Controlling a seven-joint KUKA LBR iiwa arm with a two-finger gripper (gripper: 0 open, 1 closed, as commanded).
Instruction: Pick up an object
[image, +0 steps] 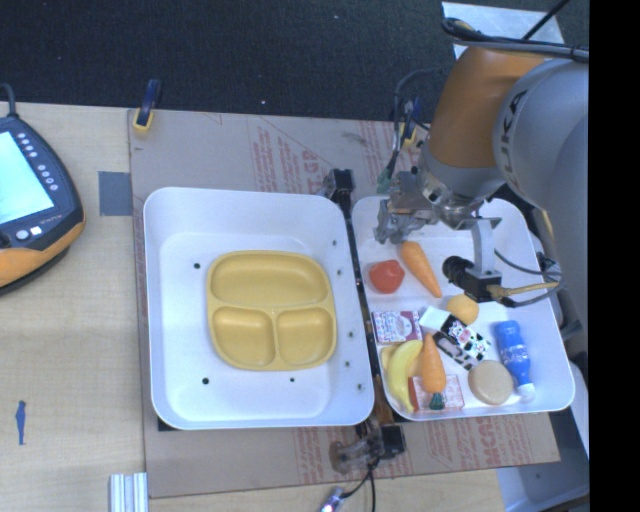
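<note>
My gripper (398, 222) hangs low over the far left corner of the right bin (555, 395), under the grey wrist and orange band. Just below it lies an orange carrot (421, 268), slanting down to the right, with its upper end close to the gripper. A red tomato (386, 276) sits to the carrot's left. Nothing visibly rides in the gripper. Further toward the front lie a second carrot (431, 365), a banana (402, 371), a black-and-white cow toy (463, 343), a blue bottle (512, 353) and a round tan bun (490, 382).
The left bin (170, 400) holds a yellow divided plate (270, 308). A black part with cables (472, 277) hangs beside the carrot. A yellow lemon (461, 308) and a small packet (395, 325) lie mid-bin. A pendant (25, 205) rests at the far left.
</note>
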